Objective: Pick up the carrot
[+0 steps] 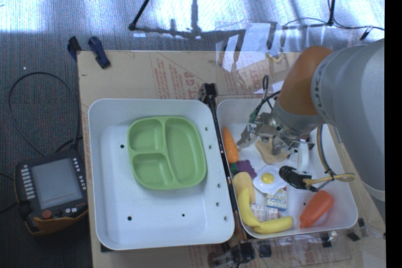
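The carrot (230,145) is a slim orange piece lying lengthwise against the left wall of the right bin (349,198), its lower end beside a purple toy (244,167). My gripper (265,137) hangs low over the upper middle of that bin, a short way right of the carrot and just above a tan flat piece (271,150). Nothing of the carrot is between its fingers. The grey arm with its orange band (303,88) comes in from the right.
The right bin also holds a fried egg (268,179), a yellow banana (262,221), a small carton (276,199) and an orange-red vegetable (316,208). The left bin (113,198) bears a green divided plate (167,152). A pendant (53,185) lies left of the bench.
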